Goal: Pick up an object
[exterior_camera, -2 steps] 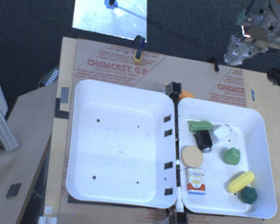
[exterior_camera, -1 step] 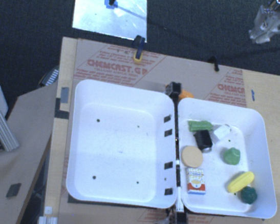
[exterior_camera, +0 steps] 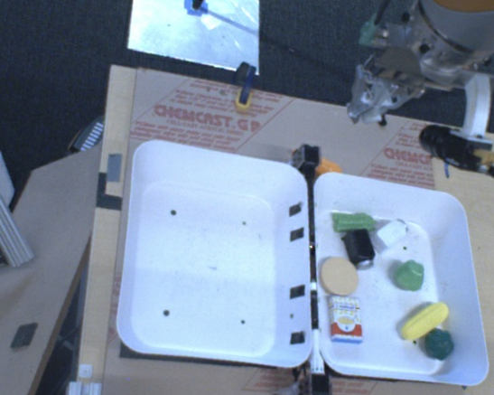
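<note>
My gripper (exterior_camera: 369, 116) hangs high over the bench behind the right bin (exterior_camera: 472, 269), open with nothing between its fingers. In that bin lie several small things: a green block (exterior_camera: 353, 222), a white piece (exterior_camera: 393, 233), a black object (exterior_camera: 359, 246), a tan round disc (exterior_camera: 339, 275), a green lump (exterior_camera: 409, 275), a yellow oblong thing (exterior_camera: 425, 320), a dark green ball (exterior_camera: 437, 343) and a small red and white carton (exterior_camera: 347, 319). All of them sit well below and in front of the gripper.
The left bin (exterior_camera: 147, 224) adjoins the right one along a hinged middle wall. A small orange thing (exterior_camera: 329, 168) lies on the cardboard just behind the bins. A shiny sheet (exterior_camera: 197, 10) lies at the back left.
</note>
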Controlling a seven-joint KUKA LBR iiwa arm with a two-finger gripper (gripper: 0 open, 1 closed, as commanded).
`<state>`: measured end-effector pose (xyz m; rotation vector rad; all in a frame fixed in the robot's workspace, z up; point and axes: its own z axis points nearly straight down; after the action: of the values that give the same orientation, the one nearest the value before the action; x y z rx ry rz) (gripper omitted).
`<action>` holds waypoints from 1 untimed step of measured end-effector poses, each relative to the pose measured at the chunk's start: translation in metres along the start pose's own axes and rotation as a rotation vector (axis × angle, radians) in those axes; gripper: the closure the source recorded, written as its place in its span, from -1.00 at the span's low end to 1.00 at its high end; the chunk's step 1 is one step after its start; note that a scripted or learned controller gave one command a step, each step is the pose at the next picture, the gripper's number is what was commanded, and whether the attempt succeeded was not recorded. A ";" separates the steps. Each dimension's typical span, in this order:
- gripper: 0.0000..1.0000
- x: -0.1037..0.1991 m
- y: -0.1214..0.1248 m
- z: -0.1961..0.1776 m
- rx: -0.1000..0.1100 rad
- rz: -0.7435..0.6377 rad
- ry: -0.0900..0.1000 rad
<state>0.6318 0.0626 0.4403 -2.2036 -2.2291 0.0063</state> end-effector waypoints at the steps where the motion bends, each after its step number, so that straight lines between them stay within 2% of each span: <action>1: 1.00 0.100 -0.012 0.082 -0.002 -0.002 0.000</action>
<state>0.6178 0.1628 0.3584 -2.2023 -2.2321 0.0044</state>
